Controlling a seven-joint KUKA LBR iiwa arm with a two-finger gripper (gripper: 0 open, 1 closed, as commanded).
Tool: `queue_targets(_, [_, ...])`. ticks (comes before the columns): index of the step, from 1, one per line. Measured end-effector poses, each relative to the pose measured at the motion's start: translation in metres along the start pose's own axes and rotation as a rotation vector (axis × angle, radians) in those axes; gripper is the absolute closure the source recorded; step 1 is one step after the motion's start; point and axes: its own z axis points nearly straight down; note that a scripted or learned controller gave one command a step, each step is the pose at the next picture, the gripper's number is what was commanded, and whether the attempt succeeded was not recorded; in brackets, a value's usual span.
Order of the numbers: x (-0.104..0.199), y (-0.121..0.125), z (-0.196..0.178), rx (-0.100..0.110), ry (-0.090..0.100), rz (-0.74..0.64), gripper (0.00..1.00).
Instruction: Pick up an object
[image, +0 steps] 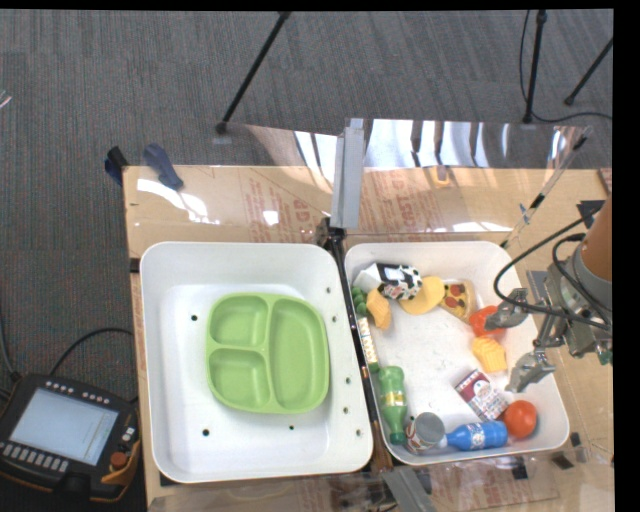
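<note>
Wide view first: the tabletop, a pale brown board under glossy film, carries two shallow white bins. The left bin holds a lime-green divided plate, smooth hard plastic with three wells. The right bin is the busy one, and the gripper hangs over its three o'clock edge, metal fingers spread apart with nothing between them. Directly under that gap sits a small orange-yellow block, with a round orange-red piece just at its twelve o'clock. Both look like light, rigid toy plastic, probably slick, so I'd pinch the block across its flatter sides. At six o'clock from it lies a red-and-white packet, flat and likely hard to get under. Down at the bin's five o'clock corner, an orange ball touches a blue bottle lying on its side; round things, they may roll. A green bottle lies along the nine o'clock wall.
</note>
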Motion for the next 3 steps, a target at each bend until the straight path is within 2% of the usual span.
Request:
queue_targets(1, [-0.021,-0.028,0.137,0.002,-0.013,-0.020,0.00])
queue_targets(2, [-0.036,-0.015,0.136,0.007,-0.010,-0.066,0.00])
queue_targets(3, [-0.089,0.025,0.135,0.004,-0.016,0.009,0.00])
